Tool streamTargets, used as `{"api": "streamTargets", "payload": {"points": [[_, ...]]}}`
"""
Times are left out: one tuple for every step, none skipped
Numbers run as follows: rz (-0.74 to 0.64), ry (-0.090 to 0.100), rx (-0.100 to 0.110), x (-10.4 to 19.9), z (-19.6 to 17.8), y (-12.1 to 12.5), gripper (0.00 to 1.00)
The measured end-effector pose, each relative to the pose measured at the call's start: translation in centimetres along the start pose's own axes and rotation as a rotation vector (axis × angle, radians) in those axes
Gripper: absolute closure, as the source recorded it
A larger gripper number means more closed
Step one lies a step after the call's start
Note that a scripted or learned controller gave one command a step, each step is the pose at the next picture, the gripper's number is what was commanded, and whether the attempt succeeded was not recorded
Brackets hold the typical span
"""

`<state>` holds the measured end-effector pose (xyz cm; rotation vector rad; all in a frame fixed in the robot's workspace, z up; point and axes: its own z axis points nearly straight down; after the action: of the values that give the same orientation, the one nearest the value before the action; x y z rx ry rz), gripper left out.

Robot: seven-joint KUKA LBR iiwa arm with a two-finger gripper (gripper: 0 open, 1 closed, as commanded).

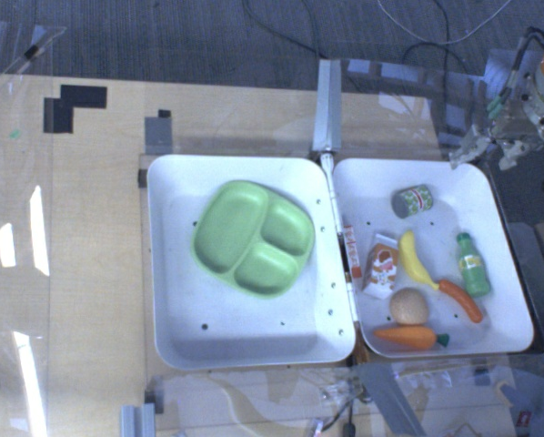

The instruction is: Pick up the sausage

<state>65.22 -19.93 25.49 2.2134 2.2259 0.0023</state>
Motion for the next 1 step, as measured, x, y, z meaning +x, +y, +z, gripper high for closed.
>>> {"api": "streamTargets", "payload": {"points": [[-0.028, 0.001, 0.002, -0.52, 9.23, -8.0, 0.0]]}}
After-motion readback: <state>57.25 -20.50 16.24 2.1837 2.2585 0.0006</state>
